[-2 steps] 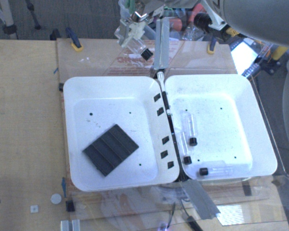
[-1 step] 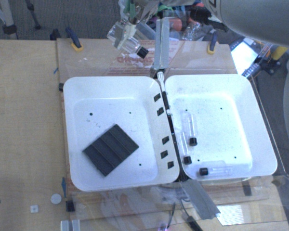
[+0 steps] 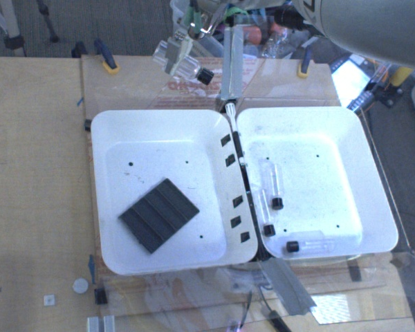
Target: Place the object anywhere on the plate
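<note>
The dark ridged plate (image 3: 159,214) lies in the left bin (image 3: 104,185), long axis diagonal. Far beyond it — above the bins' back edge — the gripper (image 3: 182,52) pinches a clear black-capped tube (image 3: 187,65), well apart from the plate.

Red print on the clear sheet (image 3: 194,88) behind the bins is unreadable.

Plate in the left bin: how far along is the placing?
Done, it seems: a clear, black-capped vial is up just under the gripper, beyond the bins' far edge. In hand: carrying it, though I cannot confirm the grip. Left: bring it over the dark ribbed plate and set it down.
</note>
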Controlling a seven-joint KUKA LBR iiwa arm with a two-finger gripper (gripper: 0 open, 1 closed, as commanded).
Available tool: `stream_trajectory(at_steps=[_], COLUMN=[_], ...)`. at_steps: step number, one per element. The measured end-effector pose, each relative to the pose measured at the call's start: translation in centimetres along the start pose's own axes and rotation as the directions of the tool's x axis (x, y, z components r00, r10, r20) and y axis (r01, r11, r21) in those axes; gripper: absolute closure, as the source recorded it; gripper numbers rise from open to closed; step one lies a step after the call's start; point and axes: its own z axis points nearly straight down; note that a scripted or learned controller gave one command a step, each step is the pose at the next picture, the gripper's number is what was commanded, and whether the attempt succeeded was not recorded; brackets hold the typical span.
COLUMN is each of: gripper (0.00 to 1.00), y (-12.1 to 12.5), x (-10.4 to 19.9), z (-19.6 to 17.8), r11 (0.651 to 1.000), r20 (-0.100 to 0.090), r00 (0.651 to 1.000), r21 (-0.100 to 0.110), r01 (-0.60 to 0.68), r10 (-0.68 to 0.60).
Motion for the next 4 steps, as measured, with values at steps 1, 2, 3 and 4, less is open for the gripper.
stream_trajectory(at_steps=[1,2,3,4], gripper=[1.00,1.00,1.00,1.00], y=[0.7,-4.1,0.5,-1.1], x=[0.5,5.5,0.5,3.1], z=[0.0,0.0,0.0,-0.1], r11=[0.995,0.877,0.998,0.711], r20=[0.001,-0.001,0.003,0.000], r00=[0.995,0.877,0.998,0.711], r21=[-0.002,-0.001,-0.004,-0.002], r01=[0.102,0.480,0.055,0.703], r10=[-0.102,-0.480,-0.055,-0.703])
